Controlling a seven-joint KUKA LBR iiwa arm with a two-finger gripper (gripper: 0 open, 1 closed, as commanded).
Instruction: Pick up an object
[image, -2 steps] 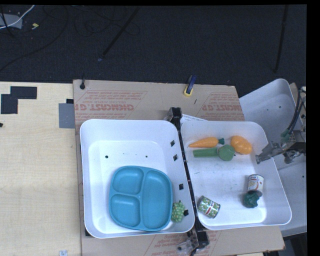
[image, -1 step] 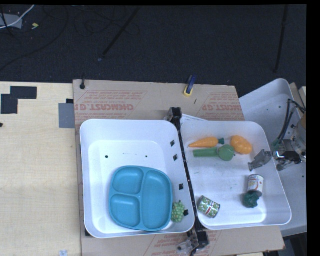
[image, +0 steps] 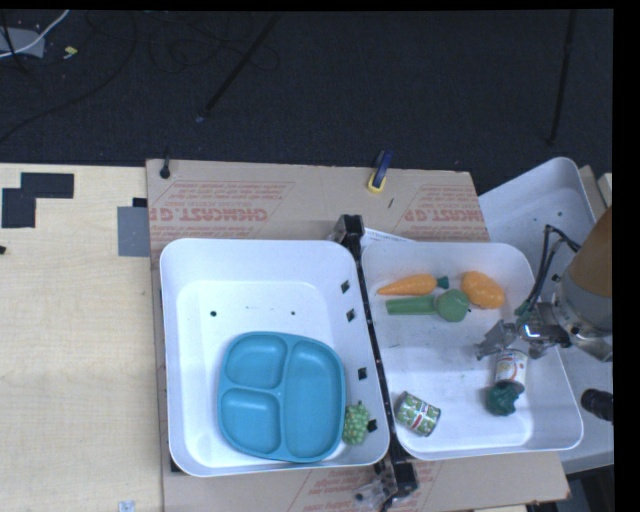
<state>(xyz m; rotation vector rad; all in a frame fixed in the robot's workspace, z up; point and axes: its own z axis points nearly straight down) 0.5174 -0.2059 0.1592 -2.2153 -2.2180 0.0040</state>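
The tool (image: 505, 340) hangs over the right bin (image: 455, 445), directly above a small upright bottle (image: 509, 368) with a dark green lump (image: 503, 399) just nearer; whether it is wide or narrow cannot be told. An orange carrot (image: 407, 286), green toy (image: 432, 305), orange piece (image: 483, 289) and can (image: 417, 413) share that bin; the left bin (image: 200, 275) holds a blue divided plate (image: 282, 396).

We see two white bins (image: 262, 262) on brown cardboard (image: 300, 200) printed with red lettering. A light blue divided tray (image: 282, 395) lies in the left bin, a yellow-green cluster (image: 355, 424) at its right edge. The right bin holds an orange carrot (image: 410, 286), an orange lump (image: 483, 290), a green ladle-shaped toy (image: 432, 306), a green-labelled can (image: 417, 413) and a teal lump (image: 502, 400).
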